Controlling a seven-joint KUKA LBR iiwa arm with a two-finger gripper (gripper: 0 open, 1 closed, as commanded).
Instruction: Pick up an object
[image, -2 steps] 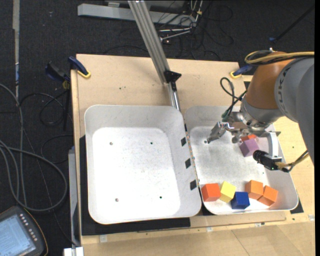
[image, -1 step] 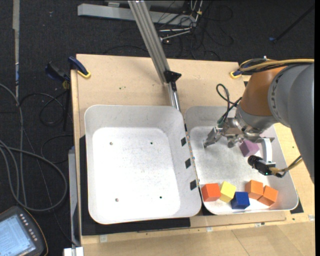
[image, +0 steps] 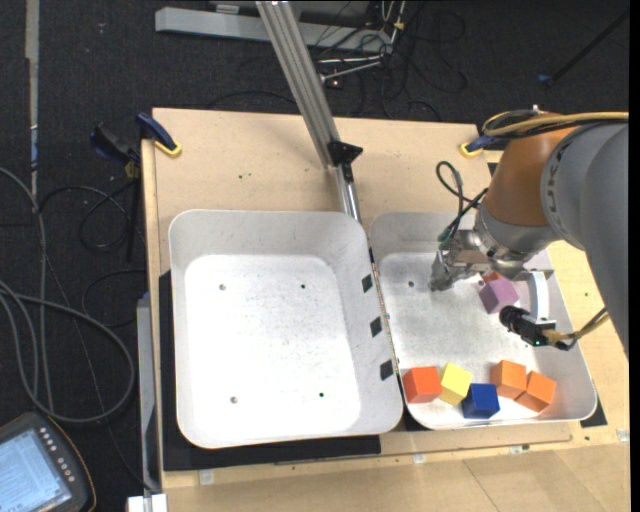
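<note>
Gripper (image: 445, 275) over right bin (image: 415, 235), finger state unreadable. Purple block (image: 497, 293) just beside it. Orange (image: 422, 383), yellow (image: 455, 381), blue (image: 481, 400) blocks crowd near rim; bin's centre floor open.

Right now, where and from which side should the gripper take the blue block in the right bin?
Probably straight from above, fingers on its left and right faces. The blue block sits against the right bin's near wall, the yellow block touching its upper-left corner, so a slight turn may be needed.
</note>
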